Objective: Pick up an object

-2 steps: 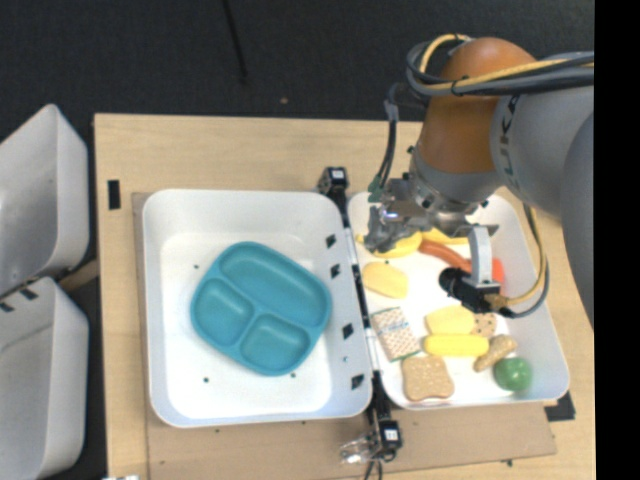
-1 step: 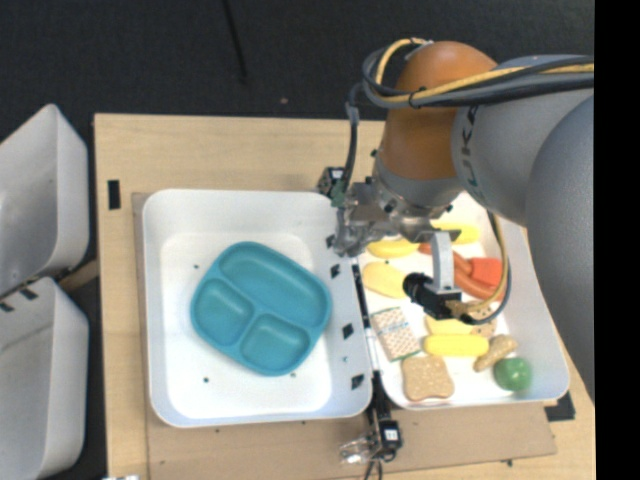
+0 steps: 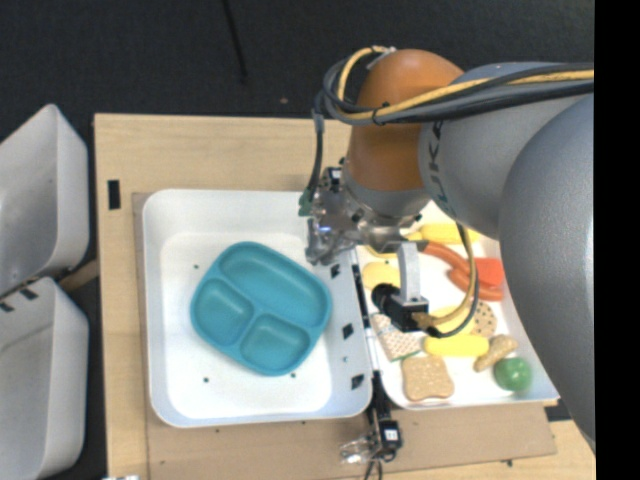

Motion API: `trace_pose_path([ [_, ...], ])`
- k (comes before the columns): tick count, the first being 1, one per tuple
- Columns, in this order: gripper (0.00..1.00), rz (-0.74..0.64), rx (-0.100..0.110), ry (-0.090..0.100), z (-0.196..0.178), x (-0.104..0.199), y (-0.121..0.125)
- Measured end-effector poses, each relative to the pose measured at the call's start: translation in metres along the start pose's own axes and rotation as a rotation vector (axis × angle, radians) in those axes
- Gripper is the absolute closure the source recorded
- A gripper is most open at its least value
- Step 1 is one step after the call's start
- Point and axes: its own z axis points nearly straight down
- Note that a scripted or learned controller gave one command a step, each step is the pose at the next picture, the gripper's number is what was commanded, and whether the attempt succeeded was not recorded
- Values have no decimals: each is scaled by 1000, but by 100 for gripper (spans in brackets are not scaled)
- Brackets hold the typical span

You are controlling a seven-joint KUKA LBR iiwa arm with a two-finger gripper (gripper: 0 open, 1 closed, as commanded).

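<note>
**A:** What lies nearest us in the right shallow white plastic bin (image 3: 480, 400)?

**B:** A tan toy slice of toast (image 3: 428, 377), with a small green round toy fruit (image 3: 513, 373) near it. A yellow toy piece (image 3: 455, 346) sits just behind, so they are crowded.

**A:** And the left shallow white plastic bin (image 3: 160, 268)?

**B:** It has one teal divided plastic plate (image 3: 262, 308), lying flat and alone.

**A:** The pincer (image 3: 320, 240)?

**B:** It hangs over the wall between the bins, just past the plate's far corner. I cannot tell whether it is spread or pressed together, and I see nothing in it.

**A:** So how should the pick be done?

**B:** I'd choose one thing that stands apart and come down straight, clear of that wall. A long orange toy piece (image 3: 478, 268) lies farther back, and the pale wooden worktop (image 3: 200, 148) lies beyond.
</note>
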Motion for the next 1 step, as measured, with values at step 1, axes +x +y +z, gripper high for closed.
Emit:
trace_pose_path([
  [1, 100, 8, 0, -2, 4, -4, -11],
])
